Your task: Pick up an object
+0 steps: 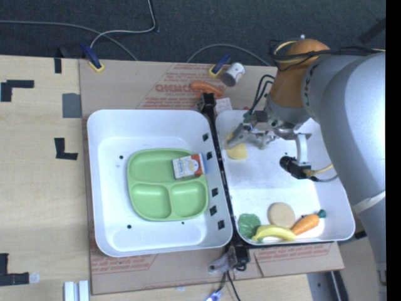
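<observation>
**Pincer low at the right bin's far left corner**

Pincer (241, 137) hangs over the right bin (332, 196), close to the divider; whether it is apart or together cannot be told. A pale yellow piece (237, 152) lies just beneath it. Mid-bin floor is bare. Banana (274, 232), carrot (305, 224), round biscuit (281, 214) and green lump (249, 224) crowd the near edge. The left bin (106, 168) holds a green tray (164, 190) bearing a small carton (187, 166).

Gripper (240, 138) hovers at a yellow piece (237, 151) (right bin (326, 196)), green tray (168, 185) left.
</observation>
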`<control>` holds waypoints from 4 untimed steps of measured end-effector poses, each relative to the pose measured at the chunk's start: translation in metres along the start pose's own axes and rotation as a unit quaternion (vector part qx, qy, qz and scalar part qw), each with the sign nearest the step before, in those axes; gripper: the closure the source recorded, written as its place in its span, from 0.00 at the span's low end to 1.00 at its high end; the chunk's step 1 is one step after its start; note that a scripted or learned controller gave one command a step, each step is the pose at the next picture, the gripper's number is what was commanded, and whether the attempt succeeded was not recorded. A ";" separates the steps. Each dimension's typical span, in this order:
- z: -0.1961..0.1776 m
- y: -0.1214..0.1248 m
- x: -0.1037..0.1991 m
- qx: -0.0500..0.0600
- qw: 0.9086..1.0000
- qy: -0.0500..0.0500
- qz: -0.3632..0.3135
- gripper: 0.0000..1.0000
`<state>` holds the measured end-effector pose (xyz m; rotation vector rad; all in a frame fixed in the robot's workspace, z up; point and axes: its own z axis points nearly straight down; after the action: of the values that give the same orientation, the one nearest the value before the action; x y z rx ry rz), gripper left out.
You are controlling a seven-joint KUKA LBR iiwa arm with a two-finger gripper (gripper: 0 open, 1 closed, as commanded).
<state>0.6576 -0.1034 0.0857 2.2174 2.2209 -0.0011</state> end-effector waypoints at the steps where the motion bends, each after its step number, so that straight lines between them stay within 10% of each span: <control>1: 0.000 0.000 0.006 0.000 1.000 0.000 0.000 0.00; 3: 0.000 0.011 0.009 0.000 1.000 0.001 0.000 0.00; 4: -0.010 0.011 0.009 0.000 1.000 0.001 0.000 1.00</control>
<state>0.6689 -0.0943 0.0953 2.2179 2.2229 0.0014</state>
